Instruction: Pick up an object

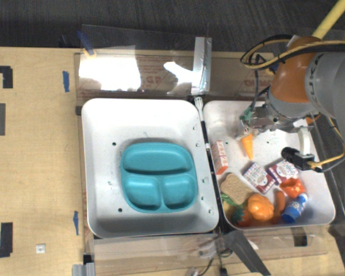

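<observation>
I can't make out the tool's (259, 121) fingers under the wrist. The arm (328, 85) runs off the right edge, and the packets' (270, 174) labels blur.

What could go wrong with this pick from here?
1. The toys in the right bin are packed together at its near end; the orange ball touches its neighbours, so a grab may catch two things or slip.
2. The gripper is over the bin's far end, near the orange wedge, which looks small and may slide away.
</observation>
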`<act>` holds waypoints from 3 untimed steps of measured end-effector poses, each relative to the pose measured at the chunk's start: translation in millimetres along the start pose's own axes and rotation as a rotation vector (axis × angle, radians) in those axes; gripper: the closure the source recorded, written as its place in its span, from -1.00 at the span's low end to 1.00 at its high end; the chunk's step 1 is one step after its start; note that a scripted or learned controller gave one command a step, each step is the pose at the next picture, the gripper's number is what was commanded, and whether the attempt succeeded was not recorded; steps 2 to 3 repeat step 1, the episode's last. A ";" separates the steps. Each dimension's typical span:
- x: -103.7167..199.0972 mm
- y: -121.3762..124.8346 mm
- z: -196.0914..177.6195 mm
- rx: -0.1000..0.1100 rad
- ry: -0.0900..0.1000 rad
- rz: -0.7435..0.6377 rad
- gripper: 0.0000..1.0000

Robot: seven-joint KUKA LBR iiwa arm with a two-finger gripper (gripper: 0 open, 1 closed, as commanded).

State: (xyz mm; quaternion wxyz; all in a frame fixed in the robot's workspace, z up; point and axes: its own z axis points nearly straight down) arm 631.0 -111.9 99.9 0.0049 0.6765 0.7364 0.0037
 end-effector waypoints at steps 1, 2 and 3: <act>42.0 42.2 -98.9 0.002 0.001 0.067 1.00; 42.0 42.2 -98.9 0.002 0.001 0.067 1.00; 42.0 42.2 -98.9 0.002 0.001 0.067 1.00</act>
